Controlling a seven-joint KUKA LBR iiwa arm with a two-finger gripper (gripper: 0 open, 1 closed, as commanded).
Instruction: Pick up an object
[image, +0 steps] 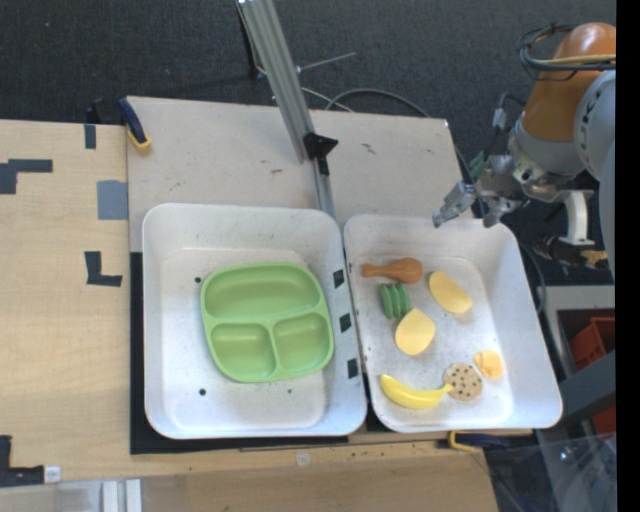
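Two shallow white bins side by side on a pale tabletop (230, 150). In the left bin (160, 300): a green divided plate (266, 322), lying flat near the middle, three compartments showing.

In the right bin (525, 340): a brown toy drumstick (395, 269) toward the far side, lying crosswise; just beside and below it, a small green ribbed piece (395, 300); to the right of that, a yellow oval piece (450, 293), tilted; below the green piece, a second yellow rounded piece (415, 332), close to it, contact hard to judge. Along the near edge: a yellow banana (410, 393), curved, its right tip touching or nearly touching a round speckled cookie (462, 381); just beside the cookie, up and to the right, a small orange piece (489, 364).

Grey arm with orange band entering from the right, gripper (468, 207) hovering over the far right corner of the right bin, above its rim, well apart from every toy. Fingers (450, 210) spread apart, nothing between them.

Slanted metal post (285, 85) rising from the far side between the bins. Yellow and blue clamp (133, 125) at the far left corner of the board.
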